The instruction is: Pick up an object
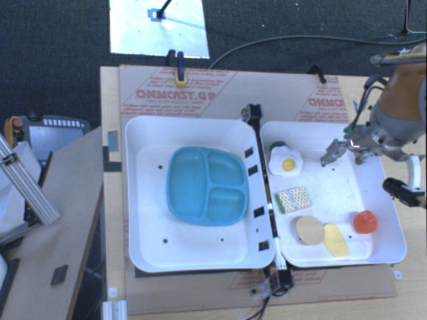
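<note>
Left bin: we log one blue divided plate. Right bin: we log a fried-egg toy at the far left, a patterned card, a tan disc touching a yellow piece, a red-orange tomato toy. Gripper over the bin's far part; we cannot tell how the claw stands

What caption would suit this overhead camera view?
Robot arm's gripper hovers over the right bin of toy foods; a blue divided plate sits in the left bin.

Bare floor beside tomato, right bin.
</note>
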`<state>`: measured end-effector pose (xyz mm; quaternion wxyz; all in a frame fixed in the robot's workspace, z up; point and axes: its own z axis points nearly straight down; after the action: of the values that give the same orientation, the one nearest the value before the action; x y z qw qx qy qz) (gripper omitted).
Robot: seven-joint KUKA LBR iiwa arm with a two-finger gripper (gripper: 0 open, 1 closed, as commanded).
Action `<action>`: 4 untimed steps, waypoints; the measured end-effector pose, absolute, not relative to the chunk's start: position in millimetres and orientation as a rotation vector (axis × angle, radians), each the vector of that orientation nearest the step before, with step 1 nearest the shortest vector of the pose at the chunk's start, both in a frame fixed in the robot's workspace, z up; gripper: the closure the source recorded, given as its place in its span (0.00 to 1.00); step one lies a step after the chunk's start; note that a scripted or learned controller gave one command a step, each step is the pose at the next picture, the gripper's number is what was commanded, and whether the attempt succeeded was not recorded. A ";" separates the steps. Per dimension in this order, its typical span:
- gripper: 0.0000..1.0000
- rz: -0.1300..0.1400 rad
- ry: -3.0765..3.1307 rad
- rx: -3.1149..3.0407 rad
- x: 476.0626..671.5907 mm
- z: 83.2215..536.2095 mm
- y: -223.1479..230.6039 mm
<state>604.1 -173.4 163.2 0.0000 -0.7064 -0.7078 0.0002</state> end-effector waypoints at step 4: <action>1.00 -0.007 -2.232 -2.221 614.8 157.6 -171.7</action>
<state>614.8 -171.7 157.6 -0.0036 -0.7053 -0.7089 -0.0021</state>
